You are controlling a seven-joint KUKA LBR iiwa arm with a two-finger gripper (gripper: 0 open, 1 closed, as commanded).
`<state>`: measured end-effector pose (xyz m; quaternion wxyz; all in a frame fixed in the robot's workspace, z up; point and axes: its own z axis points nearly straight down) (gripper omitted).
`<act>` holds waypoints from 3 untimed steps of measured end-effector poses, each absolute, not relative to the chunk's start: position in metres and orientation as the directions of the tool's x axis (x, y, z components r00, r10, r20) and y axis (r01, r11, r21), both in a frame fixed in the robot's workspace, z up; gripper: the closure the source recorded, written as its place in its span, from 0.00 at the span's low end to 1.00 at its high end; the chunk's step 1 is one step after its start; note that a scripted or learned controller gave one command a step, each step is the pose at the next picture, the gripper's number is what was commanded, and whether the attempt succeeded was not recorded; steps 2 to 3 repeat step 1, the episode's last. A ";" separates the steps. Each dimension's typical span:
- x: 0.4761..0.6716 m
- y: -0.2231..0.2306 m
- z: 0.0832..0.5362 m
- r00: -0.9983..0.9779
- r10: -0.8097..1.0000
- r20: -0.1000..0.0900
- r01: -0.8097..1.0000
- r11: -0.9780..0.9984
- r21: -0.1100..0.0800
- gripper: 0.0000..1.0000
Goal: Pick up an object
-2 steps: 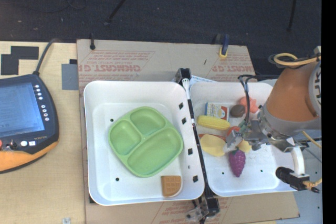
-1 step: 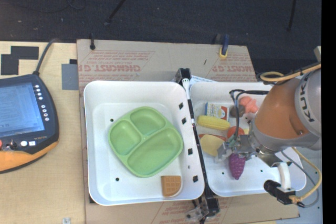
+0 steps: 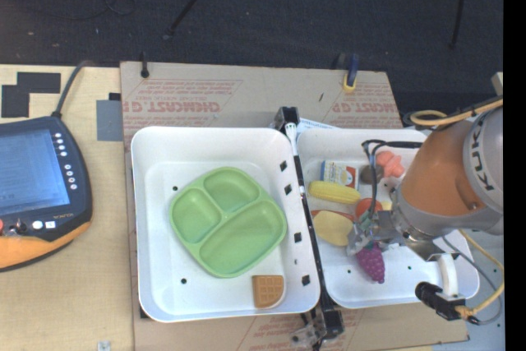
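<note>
The purple grape bunch (image 3: 371, 263) lies in the right bin (image 3: 403, 296), close to its near edge. The gripper (image 3: 362, 239) stands directly above and just beyond it, at or near contact; whether it is spread or pressed together cannot be determined. The bunch's long axis runs near to far. Beyond lie a yellow piece (image 3: 333, 228), then a corn cob (image 3: 334, 193).
</note>
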<state>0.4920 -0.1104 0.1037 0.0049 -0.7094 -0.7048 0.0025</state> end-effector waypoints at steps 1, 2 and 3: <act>0.511 -0.059 0.195 -0.005 1.000 0.002 1.000 0.005 0.004 1.00; 0.511 -0.059 0.195 -0.005 1.000 0.002 1.000 0.005 0.004 1.00; 0.511 -0.059 0.195 -0.005 1.000 0.002 1.000 0.005 0.004 1.00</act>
